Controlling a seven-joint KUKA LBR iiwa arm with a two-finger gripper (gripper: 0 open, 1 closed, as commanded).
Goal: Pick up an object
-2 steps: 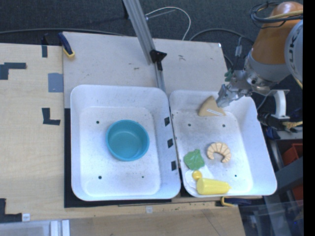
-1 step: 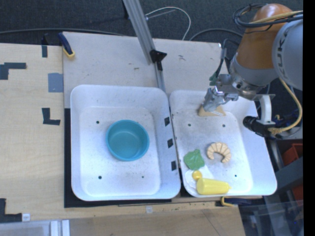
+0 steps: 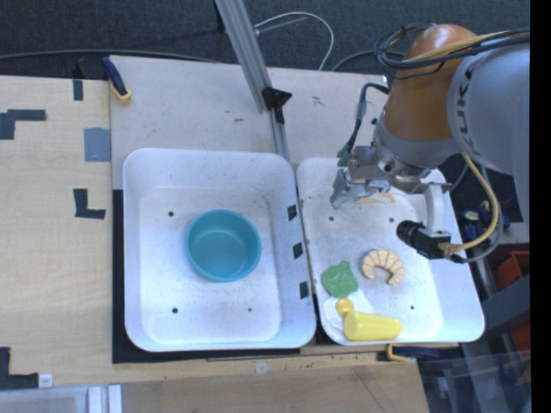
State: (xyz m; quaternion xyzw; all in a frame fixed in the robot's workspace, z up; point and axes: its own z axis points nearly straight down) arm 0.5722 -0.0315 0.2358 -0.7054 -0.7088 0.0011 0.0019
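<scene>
Pale bench bearing two white bins. Arm bends down over the right bin; gripper low at its far end, finger state indiscernible. Croissant, green leaf, yellow bottle lie nearer; blue bowl occupies the left bin.

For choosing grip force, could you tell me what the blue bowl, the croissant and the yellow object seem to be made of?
Blue bowl: probably plastic, uniform colour, smooth with a soft sheen. Croissant: likely a moulded toy, plastic or rubber, with even tan ridges. Yellow object: looks like smooth plastic, solid colour; too small to be sure.
</scene>
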